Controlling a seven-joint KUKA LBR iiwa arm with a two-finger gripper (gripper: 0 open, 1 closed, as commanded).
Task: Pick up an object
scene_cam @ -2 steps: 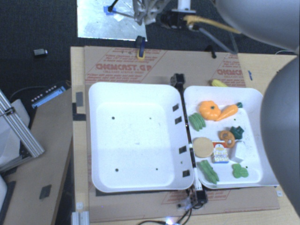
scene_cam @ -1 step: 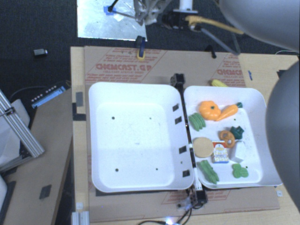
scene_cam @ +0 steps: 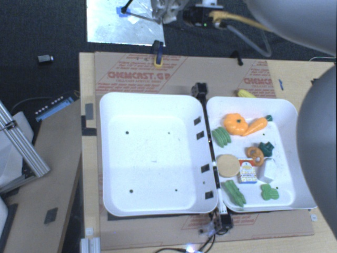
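The right bin [scene_cam: 288,112] holds several toy foods: an orange pumpkin [scene_cam: 235,124] touching a carrot [scene_cam: 256,126], a green pod [scene_cam: 221,136], a tan round disc [scene_cam: 228,165], a brown pretzel [scene_cam: 255,153] beside a dark green piece [scene_cam: 266,148], a small red and white box [scene_cam: 248,172], a white block [scene_cam: 270,169], and two more green pieces [scene_cam: 233,192] [scene_cam: 269,192]. My gripper [scene_cam: 167,7] hangs high at the top of the view, beyond the bins and over a grey sheet [scene_cam: 110,15], far from all the objects. The grey arm [scene_cam: 295,9] blurs across the top right.
The left bin [scene_cam: 152,152] lies beside the right one, joined by a black hinge strip [scene_cam: 208,152]. A yellow piece [scene_cam: 245,94] lies outside the right bin's back rim. A blue and yellow clamp [scene_cam: 157,54] holds the cardboard at the back. Cables [scene_cam: 247,28] run near the arm.
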